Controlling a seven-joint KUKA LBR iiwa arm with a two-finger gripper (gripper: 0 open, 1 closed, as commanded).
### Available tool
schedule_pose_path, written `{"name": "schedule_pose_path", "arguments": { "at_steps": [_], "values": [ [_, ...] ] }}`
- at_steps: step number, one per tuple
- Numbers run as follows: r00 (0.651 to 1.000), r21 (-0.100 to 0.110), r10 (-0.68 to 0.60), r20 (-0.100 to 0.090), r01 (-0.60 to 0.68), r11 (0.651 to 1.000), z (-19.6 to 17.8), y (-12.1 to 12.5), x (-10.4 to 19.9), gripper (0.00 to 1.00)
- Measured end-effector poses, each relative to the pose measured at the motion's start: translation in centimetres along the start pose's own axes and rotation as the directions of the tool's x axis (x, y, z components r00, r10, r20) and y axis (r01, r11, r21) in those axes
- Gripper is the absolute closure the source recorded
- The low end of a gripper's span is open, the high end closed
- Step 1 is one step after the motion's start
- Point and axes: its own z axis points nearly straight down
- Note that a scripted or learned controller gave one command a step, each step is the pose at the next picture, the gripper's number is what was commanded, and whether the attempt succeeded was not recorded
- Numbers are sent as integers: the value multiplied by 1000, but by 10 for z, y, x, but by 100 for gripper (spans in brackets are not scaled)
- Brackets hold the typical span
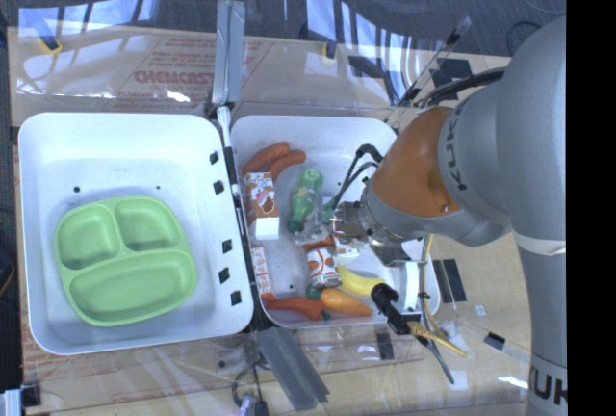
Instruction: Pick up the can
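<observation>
Our hand (pixel 332 229) sits low in the right bin (pixel 371 130); grip state we cannot tell. The can (pixel 324 272) lies just below it, among toy foods. We'd centre over its body, then close squarely.

Grey arm (pixel 525 144), orange band (pixel 416 175)

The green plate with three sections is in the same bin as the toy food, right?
No. The camera view shows the green plate in the left bin, while the toy food, like the banana, lies in the right bin.
</observation>
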Motion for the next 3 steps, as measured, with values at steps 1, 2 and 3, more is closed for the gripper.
{"name": "schedule_pose_path", "arguments": {
  "at_steps": [1,2,3],
  "values": [
    [981,-1,192,0,-192,981,0,-6,-8,0],
    [939,-6,343,8,-343,939,0,-8,-3,0],
    [936,10,352,-3,-352,936,0,-6,-19,0]
  ]
}}
